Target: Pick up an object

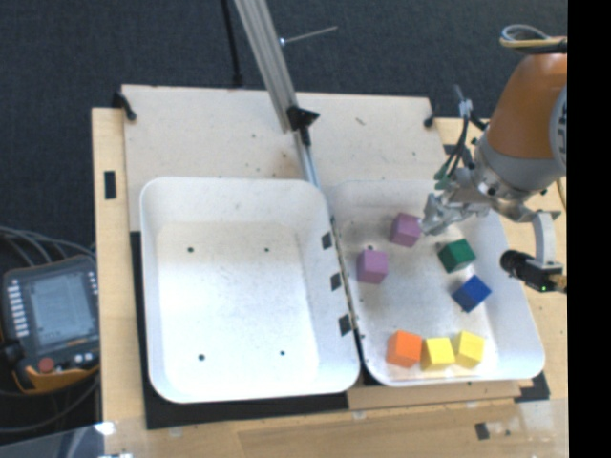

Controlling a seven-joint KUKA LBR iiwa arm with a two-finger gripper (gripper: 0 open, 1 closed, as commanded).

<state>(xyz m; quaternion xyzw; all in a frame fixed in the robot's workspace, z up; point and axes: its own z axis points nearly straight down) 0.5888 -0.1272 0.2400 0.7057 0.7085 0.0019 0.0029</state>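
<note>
A purple cube point(406, 229) in the upper middle of the right bin point(520, 346) is being approached, probably as the grasp target, by the gripper point(437, 216), which is being held just beside it; its grasp state cannot be told. Other blocks are being left along the bin's lower edge.

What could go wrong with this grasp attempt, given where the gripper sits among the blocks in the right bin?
1. The gripper sits just right of the upper purple block, seemingly off-centre; closing here might nudge it aside instead of catching it.
2. The green block lies close below the gripper, so a sideways correction could knock it.
3. The orange block and two yellow blocks sit in a tight row near the right bin's front rim, probably leaving little finger room there.
</note>
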